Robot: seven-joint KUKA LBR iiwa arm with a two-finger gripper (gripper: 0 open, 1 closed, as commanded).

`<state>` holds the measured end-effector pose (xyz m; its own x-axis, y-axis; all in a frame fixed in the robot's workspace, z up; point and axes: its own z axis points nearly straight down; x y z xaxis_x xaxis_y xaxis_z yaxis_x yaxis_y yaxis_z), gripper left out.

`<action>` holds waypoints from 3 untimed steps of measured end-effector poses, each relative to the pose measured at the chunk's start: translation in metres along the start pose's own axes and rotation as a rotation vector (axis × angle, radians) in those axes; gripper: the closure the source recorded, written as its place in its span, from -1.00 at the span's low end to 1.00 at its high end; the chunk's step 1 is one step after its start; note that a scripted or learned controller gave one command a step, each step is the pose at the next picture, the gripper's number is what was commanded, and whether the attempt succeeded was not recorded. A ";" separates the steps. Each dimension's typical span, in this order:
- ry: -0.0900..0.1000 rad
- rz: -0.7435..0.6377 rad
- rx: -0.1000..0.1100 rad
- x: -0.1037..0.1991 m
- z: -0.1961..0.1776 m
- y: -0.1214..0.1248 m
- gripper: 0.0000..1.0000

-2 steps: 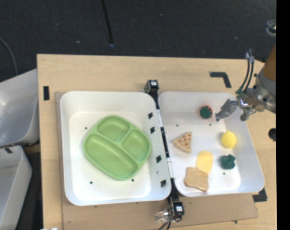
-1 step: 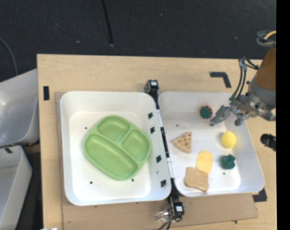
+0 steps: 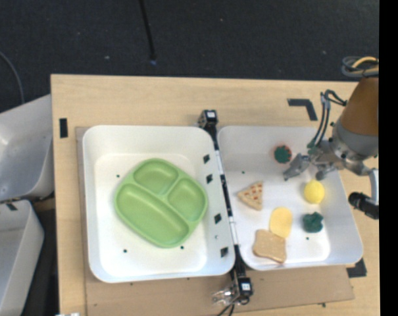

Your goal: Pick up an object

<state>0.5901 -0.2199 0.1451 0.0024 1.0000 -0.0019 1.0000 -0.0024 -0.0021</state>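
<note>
In the right bin (image 3: 251, 249) lie a pizza slice (image 3: 252, 195), a pale yellow piece (image 3: 281, 221), a slice of toast (image 3: 270, 246), a yellow lemon-like ball (image 3: 314, 191), a dark green broccoli-like piece (image 3: 312, 222) and a small red and green item (image 3: 282, 153). My gripper (image 3: 311, 168) hangs over the bin's upper right part, fingers spread open, just above the yellow ball and right of the red and green item. Nothing sits between its fingers.
The left bin (image 3: 97, 255) holds a green divided plate (image 3: 161, 201). A black-clipped divider (image 3: 220, 189) runs between the two bins. The arm's orange band (image 3: 362, 107) rises at the right edge. White equipment (image 3: 14, 150) stands off the bench's left side.
</note>
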 end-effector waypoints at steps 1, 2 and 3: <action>-0.002 0.000 -0.006 -0.001 -0.014 0.001 1.00; -0.001 -0.002 -0.007 -0.006 -0.058 0.003 1.00; -0.001 -0.005 -0.008 -0.003 -0.104 0.007 1.00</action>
<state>0.5969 -0.2228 0.2487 -0.0027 1.0000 -0.0027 1.0000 0.0027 0.0059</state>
